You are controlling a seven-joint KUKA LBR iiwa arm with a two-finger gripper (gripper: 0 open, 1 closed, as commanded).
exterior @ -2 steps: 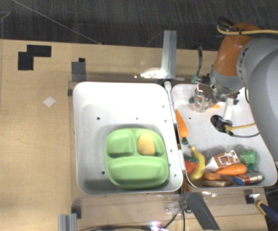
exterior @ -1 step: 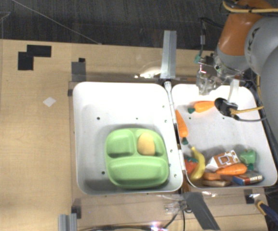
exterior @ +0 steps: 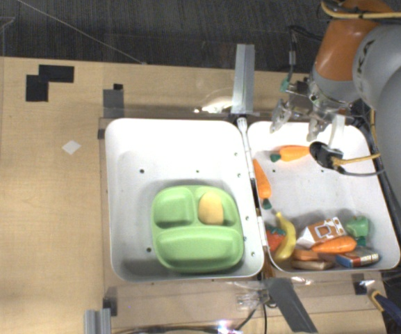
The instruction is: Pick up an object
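My gripper (exterior: 296, 124) hangs over the far end of the right bin (exterior: 367, 186), fingers spread open and nothing between them. Just below it on the bin floor lies a small orange carrot (exterior: 292, 153) with a green tip, apart from the fingers. A second carrot (exterior: 260, 178) rests along the bin's left wall. At the near end sits a pile: a banana (exterior: 285, 235), a small printed box (exterior: 323, 229), an orange carrot (exterior: 336, 244), a green piece (exterior: 358, 226) and a red piece (exterior: 275, 242).
The left bin (exterior: 137, 152) holds a green divided plate (exterior: 186, 245) with a yellow round fruit (exterior: 211, 207) in its upper right compartment. A metal post (exterior: 242, 78) stands behind the divider between the bins. A black-and-yellow cable (exterior: 346, 162) loops off the wrist over the right bin.
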